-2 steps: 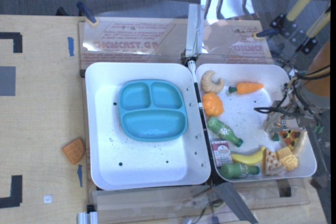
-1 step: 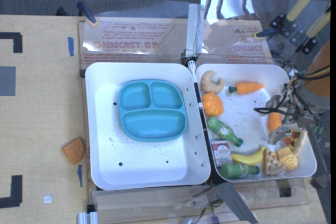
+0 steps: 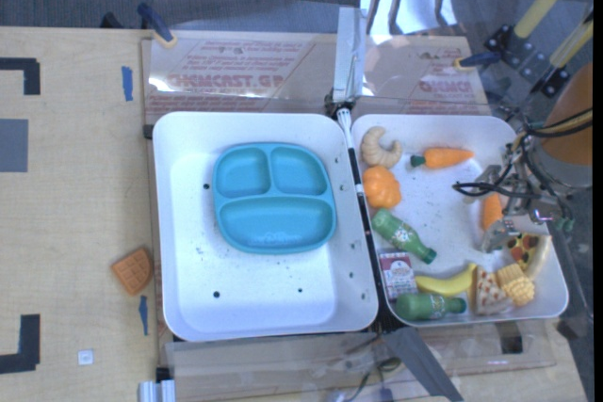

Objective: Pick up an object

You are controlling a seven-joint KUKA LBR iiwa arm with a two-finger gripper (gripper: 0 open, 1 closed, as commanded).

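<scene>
Carrot [image 3: 492,210] sits right by the hand [image 3: 504,226] in the right bin [image 3: 443,202]; can't tell its grip, so it should centre over one piece, clear of the corn [image 3: 515,282].

A blue divided plate [image 3: 274,198] sits in the left bin [image 3: 179,297]; toy food fills the right bin [image 3: 443,193], under the gripper [image 3: 504,221].

The left shallow white bin [image 3: 179,297] is roomy around its 1 blue 3-compartment plastic plate [image 3: 274,198]. The right white bin [image 3: 429,129] is crowded along its left and front walls; its speckled centre floor [image 3: 438,207] lies open.
</scene>
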